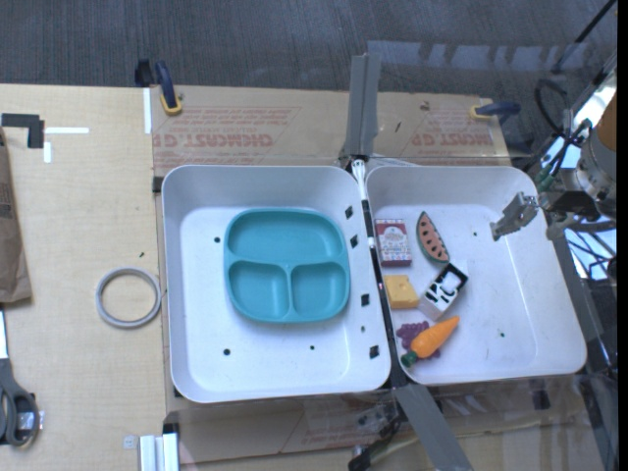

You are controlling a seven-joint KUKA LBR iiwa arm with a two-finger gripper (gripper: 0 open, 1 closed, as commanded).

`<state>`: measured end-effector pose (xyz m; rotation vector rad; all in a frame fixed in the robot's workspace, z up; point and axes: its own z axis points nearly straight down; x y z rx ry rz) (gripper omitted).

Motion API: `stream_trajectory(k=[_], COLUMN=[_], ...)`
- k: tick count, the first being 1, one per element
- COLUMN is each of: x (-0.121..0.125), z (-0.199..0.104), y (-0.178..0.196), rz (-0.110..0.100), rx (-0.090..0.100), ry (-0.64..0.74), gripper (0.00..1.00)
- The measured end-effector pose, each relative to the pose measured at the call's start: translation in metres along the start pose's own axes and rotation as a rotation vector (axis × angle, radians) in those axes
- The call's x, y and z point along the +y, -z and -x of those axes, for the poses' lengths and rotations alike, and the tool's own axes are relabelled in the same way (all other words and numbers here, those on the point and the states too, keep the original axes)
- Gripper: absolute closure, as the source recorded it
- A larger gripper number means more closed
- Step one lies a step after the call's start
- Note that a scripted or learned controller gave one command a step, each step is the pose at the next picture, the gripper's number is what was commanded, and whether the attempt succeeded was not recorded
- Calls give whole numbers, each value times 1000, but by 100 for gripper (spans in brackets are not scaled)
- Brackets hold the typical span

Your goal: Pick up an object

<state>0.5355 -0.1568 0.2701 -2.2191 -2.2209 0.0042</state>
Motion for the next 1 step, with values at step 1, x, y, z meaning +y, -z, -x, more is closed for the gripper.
stream_trajectory(k=[1], x=[51], z=[-23], y=[-178], rz=[3], rx=[0], ry=[-236], gripper=[0])
